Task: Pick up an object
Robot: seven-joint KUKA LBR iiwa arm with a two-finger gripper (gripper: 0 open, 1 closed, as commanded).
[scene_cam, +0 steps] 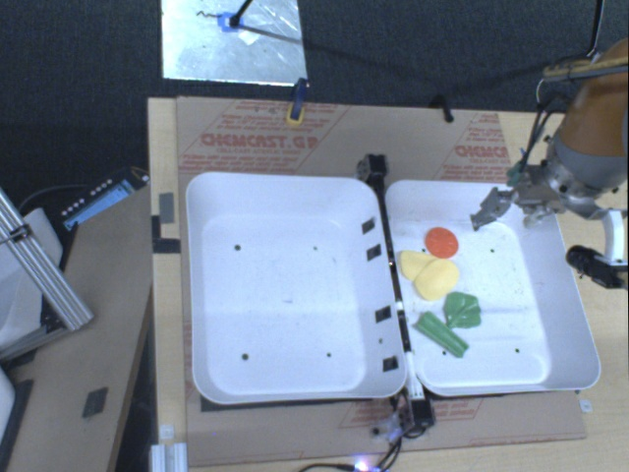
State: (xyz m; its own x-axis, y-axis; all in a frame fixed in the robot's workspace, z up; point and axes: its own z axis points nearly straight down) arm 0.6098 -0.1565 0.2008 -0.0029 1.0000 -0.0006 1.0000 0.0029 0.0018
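In the right bin (pixel 550 362) lie an orange round piece (pixel 441 242), two yellow pieces (pixel 429 274) touching each other, and a green leafy piece (pixel 451 322) nearer the front. My gripper (pixel 488 211) hangs over the bin's far part, up and to the right of the orange piece, with nothing seen between its fingers. The arm's orange band (pixel 595 116) is at the right edge.
The left bin (pixel 211 264) stands beside the right one, with black clips (pixel 378 254) along the divider. A silver sheet (pixel 232 26) lies beyond the bench. A blue-and-black device (pixel 98 200) rests at the left.
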